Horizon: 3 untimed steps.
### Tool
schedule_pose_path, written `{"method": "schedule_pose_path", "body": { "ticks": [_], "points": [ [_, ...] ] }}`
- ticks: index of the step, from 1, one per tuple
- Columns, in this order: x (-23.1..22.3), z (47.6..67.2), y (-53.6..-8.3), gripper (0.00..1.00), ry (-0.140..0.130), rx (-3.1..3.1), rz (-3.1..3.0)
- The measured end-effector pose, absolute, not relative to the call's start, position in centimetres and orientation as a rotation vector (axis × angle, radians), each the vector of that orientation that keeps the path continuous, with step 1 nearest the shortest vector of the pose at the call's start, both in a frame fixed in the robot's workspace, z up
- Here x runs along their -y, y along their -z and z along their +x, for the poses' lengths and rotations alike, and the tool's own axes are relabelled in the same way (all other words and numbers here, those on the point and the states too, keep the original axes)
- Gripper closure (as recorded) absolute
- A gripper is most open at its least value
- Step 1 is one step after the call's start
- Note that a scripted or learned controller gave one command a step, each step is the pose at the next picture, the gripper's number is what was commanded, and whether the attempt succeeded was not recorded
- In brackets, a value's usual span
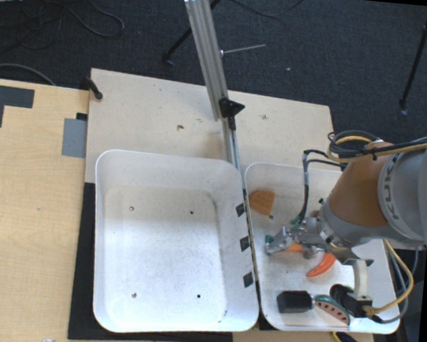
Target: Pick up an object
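A slanted aluminium rail crosses the pale bench (black cables trail on the dark floor behind)

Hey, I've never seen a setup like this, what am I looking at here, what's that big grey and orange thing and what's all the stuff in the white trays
This is one picture from a camera fixed above a workbench, looking down at a slant. The grey and orange shape on the right is a robot arm. At its tip is the gripper, the part meant to grab things; it is low inside the right bin, one of two shallow white trays side by side. The left bin sits beside it. In the right bin lie a brown block, an orange piece close to the gripper, a black block and a patterned object near the front. The robot's job is to pick one object up. I cannot tell whether it has hold of anything.
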State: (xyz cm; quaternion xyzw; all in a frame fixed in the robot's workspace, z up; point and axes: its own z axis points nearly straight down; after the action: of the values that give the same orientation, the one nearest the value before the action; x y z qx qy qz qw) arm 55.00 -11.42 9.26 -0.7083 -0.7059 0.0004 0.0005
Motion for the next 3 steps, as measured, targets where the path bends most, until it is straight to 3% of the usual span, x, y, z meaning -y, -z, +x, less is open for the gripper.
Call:
{"method": "schedule_pose_path", "body": {
  "ticks": [1,3],
  "points": [
    [11.6,55.0,-10.3,1.0,-0.001,2.207,-2.233],
    [11.5,55.4,-22.8,1.0,0.004,2.225,-2.223]
  ]
}}
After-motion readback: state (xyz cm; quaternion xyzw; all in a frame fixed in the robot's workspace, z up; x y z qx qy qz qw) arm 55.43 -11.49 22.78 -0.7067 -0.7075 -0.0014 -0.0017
